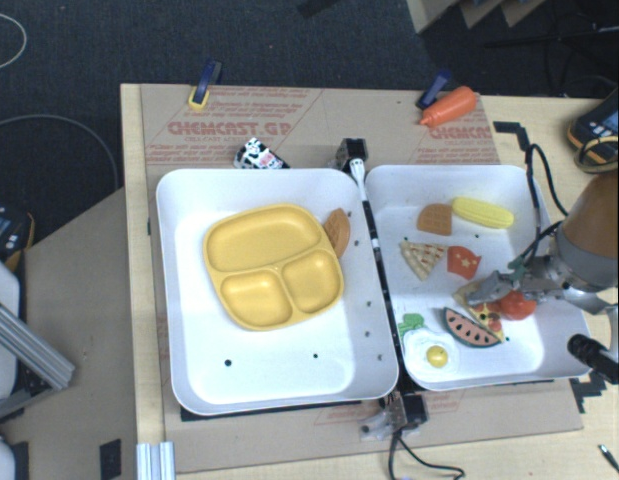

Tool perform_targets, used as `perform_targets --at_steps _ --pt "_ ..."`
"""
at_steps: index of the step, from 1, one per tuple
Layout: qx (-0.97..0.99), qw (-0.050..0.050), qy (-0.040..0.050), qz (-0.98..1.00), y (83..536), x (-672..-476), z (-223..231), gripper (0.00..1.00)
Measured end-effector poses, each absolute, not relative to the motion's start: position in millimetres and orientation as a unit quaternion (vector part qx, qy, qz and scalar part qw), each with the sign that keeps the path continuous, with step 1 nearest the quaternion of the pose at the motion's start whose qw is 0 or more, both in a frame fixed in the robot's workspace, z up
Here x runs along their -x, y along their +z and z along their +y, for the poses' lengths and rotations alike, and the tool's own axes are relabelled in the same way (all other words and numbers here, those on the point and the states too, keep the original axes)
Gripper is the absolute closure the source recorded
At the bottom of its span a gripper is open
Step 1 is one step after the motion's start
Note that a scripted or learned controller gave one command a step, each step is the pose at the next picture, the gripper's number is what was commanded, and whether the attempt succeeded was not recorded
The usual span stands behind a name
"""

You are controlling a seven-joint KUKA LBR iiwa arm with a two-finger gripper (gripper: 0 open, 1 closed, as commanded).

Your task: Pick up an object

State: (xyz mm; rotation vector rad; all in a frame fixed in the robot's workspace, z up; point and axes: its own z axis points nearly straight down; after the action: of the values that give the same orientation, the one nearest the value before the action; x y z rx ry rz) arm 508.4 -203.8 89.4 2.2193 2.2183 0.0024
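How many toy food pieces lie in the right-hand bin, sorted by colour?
Yellow: 1, corn
Brown: 2, toast, sandwich wedge
Red: 3, strawberry, tomato, watermelon slice
White: 1, fried egg
Green: 1, leafy piece
Total: 8

Bench [139,268] with two white bins [189,348]
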Motion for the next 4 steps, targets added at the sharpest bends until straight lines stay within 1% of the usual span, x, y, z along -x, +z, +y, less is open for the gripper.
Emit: perform_targets --at_steps 1,2,3,4 --pt "-0.708 0.007 0.0024 0.707 102 -510.5 -205 1.0" --pt "-0.707 0.003 0.0006 0.707 144 -512.5 -205 1.0" --pt "-0.707 0.003 0.001 0.708 191 -521.6 -209 1.0" --pt "-0.707 0.003 0.001 0.708 227 -522.7 -209 1.0"
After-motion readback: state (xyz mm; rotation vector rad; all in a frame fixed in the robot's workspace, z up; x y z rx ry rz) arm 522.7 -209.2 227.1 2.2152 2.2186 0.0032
